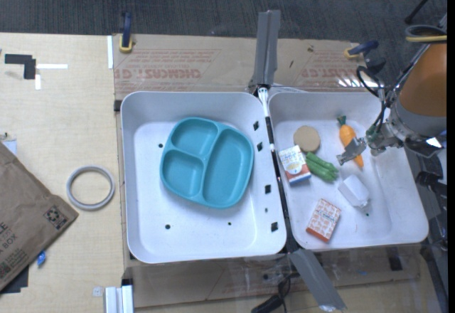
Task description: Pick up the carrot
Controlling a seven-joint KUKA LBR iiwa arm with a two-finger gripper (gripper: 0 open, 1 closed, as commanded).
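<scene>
Counter (64,112): a pale wooden surface, with a sheet of brown printed cardboard under the two bins.
Black marker (21,64): a small black L-shaped piece at the counter's far left, with a strip of white tape just beside it.
Cardboard box (25,215): a flattened brown box with black printing, lying at the left edge toward the front.
Tape ring (90,186): a grey roll of tape lying flat on the counter, between the box and the left bin, touching neither.
Left bin (142,233): a shallow white plastic bin with rounded corners.
Plate (207,161): a teal plastic plate with three compartments, lying flat near the middle of the left bin.
Right bin (398,223): a matching shallow white bin, side by side with the left one.
Small carton (295,165): a white, blue and red food carton near the right bin's left wall.
Round biscuit (306,138): a tan disc toward the back, just behind the carton.
Green pod (322,166): a green toy vegetable lying slantwise just right of the carton.
Orange box (323,220): a small orange and white printed packet toward the front of the right bin.
Clear piece (353,191): a small translucent white object right of the pod.
Carrot (348,137): an orange toy carrot with a green top, lying in the back part of the right bin, top pointing away.
Claw (352,154): low over the right bin, its tip at the carrot's near end; I cannot tell how it is set, or whether it touches the carrot.
Arm (426,84): grey with an orange band, reaching in from the right.
</scene>
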